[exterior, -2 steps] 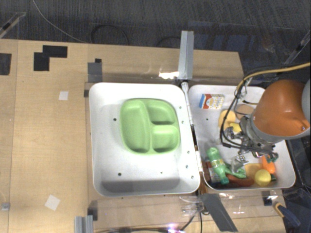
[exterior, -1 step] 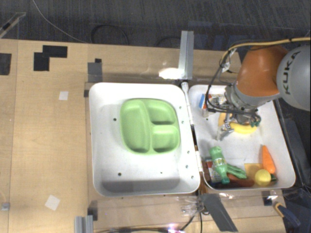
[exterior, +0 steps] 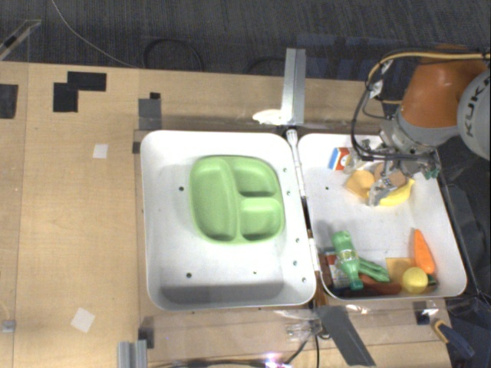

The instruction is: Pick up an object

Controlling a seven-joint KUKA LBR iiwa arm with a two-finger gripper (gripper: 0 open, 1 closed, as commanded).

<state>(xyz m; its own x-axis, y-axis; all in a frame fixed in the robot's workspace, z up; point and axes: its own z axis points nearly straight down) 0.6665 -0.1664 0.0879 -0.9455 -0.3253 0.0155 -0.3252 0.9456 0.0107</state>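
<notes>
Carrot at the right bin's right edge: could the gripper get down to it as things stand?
Probably yes. The carrot lies uncovered beside the right bin's wall, nothing on top; the gripper sits further up the bin. The wall could crowd the approach.

The bench [exterior: 69, 228] looks like pale wood, smooth and matt. Both bins [exterior: 165, 205] are white plastic with a soft shine. The tray [exterior: 234, 198] is green plastic, matt. The post [exterior: 294, 83] looks like brushed metal. The floor [exterior: 192, 14] looks like dark rough carpet.
</notes>
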